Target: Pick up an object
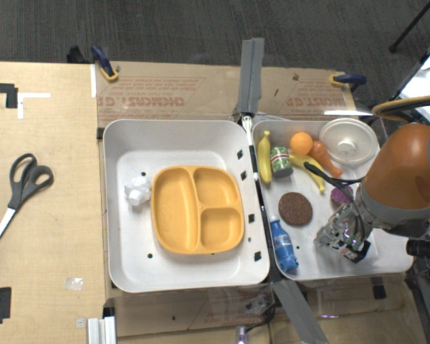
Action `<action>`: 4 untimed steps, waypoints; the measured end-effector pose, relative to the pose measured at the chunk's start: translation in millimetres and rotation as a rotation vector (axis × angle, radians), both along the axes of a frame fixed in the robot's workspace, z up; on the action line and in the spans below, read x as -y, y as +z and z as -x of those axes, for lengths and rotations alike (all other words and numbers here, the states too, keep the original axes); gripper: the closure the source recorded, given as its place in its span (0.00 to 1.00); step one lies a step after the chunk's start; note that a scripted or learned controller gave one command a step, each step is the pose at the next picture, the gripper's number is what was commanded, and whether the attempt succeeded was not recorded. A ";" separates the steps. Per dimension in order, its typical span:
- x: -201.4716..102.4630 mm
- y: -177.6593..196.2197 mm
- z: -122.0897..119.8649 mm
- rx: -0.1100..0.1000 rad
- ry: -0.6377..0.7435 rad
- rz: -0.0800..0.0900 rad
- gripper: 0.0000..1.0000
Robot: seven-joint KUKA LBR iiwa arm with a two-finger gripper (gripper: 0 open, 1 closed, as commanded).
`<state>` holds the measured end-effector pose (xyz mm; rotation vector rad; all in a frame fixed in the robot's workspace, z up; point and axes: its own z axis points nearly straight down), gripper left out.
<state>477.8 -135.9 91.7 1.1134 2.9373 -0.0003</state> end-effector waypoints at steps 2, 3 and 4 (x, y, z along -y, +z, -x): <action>13.5 10.6 -115.0 -0.001 -0.210 0.000 1.00; -11.6 171.3 -114.6 0.002 -0.285 0.002 1.00; -3.5 33.7 -81.6 -0.001 -0.351 0.001 1.00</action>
